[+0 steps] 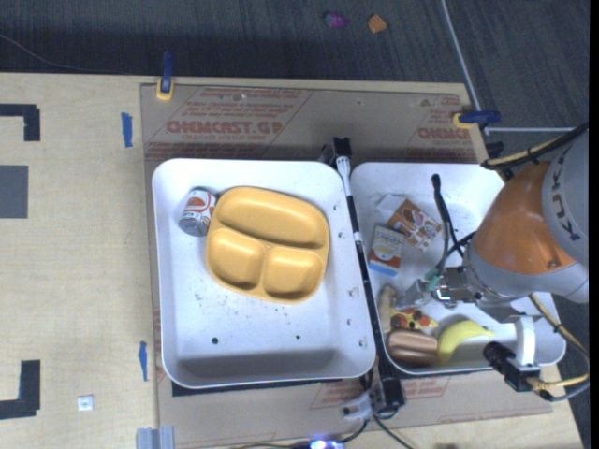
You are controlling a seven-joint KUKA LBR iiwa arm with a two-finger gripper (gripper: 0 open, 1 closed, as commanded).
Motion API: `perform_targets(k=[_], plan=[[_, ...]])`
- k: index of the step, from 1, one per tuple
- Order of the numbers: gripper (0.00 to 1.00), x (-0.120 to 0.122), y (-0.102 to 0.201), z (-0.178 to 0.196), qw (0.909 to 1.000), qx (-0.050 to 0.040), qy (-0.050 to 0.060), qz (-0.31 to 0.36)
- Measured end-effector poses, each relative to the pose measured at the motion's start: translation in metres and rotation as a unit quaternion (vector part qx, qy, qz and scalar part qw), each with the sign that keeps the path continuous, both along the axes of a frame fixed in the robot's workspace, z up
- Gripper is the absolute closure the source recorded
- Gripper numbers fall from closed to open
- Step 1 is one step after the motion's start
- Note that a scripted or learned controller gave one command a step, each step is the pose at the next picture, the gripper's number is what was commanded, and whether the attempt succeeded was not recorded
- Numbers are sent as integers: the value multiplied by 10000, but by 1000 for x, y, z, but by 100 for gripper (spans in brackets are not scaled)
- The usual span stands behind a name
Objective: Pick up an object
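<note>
Whether the jaws are spread or pressed together cannot be told, since the gripper is masked by the arm's orange band and cabling, low over the middle of the right bin. Beneath it, along that bin's near edge, lie a banana, a hot dog and other small toys, with two small packets nearer the far edge. A yellow divided plate lies upside down in the left bin, a small can touching its far-left side.
</note>
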State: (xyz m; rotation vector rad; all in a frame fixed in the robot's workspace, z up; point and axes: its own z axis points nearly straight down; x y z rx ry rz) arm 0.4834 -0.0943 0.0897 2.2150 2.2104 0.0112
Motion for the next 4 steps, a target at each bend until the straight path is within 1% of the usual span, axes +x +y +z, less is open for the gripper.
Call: perform_targets(k=[1, 4], plan=[[0, 0, -1, 0, 10000, 10, 1, 10], [0, 0, 0, 0, 10000, 0, -1, -2]])
